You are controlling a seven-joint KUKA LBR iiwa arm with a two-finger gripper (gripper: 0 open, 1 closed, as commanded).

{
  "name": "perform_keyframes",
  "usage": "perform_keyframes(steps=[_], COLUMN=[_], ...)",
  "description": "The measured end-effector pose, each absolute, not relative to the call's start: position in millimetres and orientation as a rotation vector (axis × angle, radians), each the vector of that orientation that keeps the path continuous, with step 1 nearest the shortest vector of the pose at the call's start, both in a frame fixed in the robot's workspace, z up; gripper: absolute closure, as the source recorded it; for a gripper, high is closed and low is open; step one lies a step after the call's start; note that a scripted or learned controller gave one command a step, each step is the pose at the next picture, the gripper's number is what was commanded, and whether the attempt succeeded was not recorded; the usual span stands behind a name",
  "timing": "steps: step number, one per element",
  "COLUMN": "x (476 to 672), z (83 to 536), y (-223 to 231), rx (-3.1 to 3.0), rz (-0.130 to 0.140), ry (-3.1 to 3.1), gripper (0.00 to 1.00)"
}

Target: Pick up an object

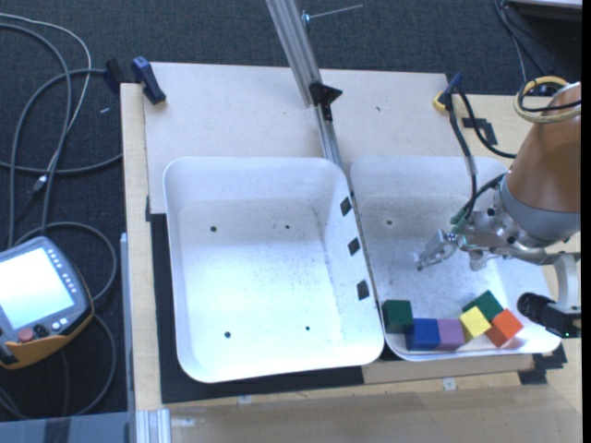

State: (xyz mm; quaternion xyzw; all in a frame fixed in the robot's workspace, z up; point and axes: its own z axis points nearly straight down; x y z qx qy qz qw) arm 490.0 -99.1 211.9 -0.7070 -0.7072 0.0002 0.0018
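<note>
Your blocks sit bunched along the near edge of the right bin (406, 187): a dark green block (398, 315), a blue block (426, 333) touching a purple block (450, 332), then a yellow block (476, 322), a second green block (483, 304) and an orange block (505, 328). The gripper (430, 257) hangs above the bin floor, apart from them, slightly parted, gripping nothing. The left bin (185, 192) lies alongside.
</note>
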Motion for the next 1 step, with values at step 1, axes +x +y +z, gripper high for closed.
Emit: perform_keyframes(steps=[1], x=[552.4], z=[155.2], y=[-191.3], rx=[-2.228], rz=[0.003], ry=[-2.220], gripper=[0.00])
